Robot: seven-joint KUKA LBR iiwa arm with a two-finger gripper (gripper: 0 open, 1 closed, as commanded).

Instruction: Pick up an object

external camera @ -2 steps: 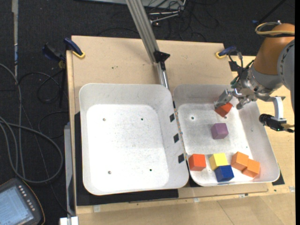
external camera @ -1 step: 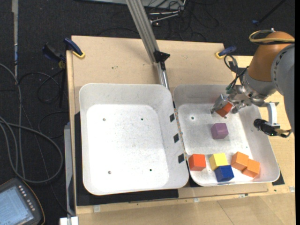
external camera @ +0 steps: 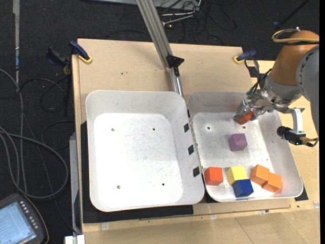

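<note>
Orange, yellow and blue blocks line the near edge of the right bin (external camera: 284, 151): one orange block (external camera: 214, 175), a yellow block (external camera: 236, 174), a blue block (external camera: 243, 187), and two orange blocks (external camera: 266, 178) touching. Mid-bin sits a purple cube (external camera: 237, 142). Farther back, the gripper (external camera: 246, 113) pinches a small red-orange block (external camera: 244, 117), its long axis not discernible, lifted slightly above the bin's far part.

Blocks (external camera: 238, 177) — in right bin (external camera: 290, 156)
</note>
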